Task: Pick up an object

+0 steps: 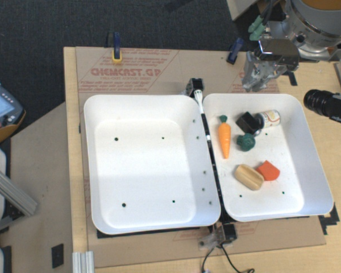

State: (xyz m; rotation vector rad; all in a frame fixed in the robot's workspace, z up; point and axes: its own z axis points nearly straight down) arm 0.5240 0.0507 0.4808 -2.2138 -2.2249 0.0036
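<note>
Cable connector (224,234) at bottom edge, nearest. Gripper (260,79) above right bin (312,152), upper right, apparently carrying nothing; opening impossible to judge. Below: black block (249,121), toy carrot (224,139). Carrot probably light, stiff, slick; best pinched mid-body.

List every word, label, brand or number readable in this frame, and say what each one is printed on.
"CHEMCAST GP": large red print, seen upside down, on the brown board under the bins; a final letter or two are unclear.
Smaller red print lines around it: too blurred to read.
Red print on the board near the gripper: partly hidden, unreadable.
White cylinder in the right bin: marking illegible.
</note>
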